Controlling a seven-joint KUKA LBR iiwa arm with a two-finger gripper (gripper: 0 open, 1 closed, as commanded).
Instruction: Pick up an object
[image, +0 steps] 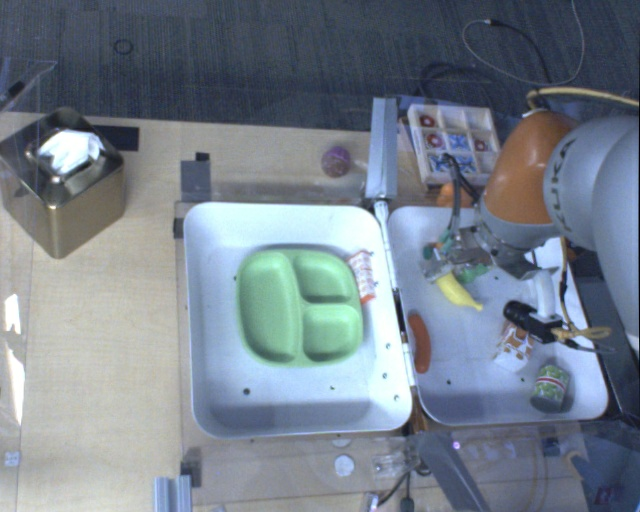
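My gripper (452, 258) hangs low over the upper part of the right bin (470, 395), reaching in from the right. Just below and beside it a small yellow banana (459, 291) lies on the bin floor, its upper end close under the gripper. A red sausage-shaped piece (421, 342) lies near the bin's left wall. Toward the front right sit a small white and orange carton (513, 347) and a green can (550, 386). I see nothing held in the gripper.
The left bin (215, 400) holds a green divided plate (299, 305) with a red and white packet (363, 274) at its right edge. Behind the bins sit a purple ball (336, 160), a picture box (452, 142) and a gold box (62, 180).
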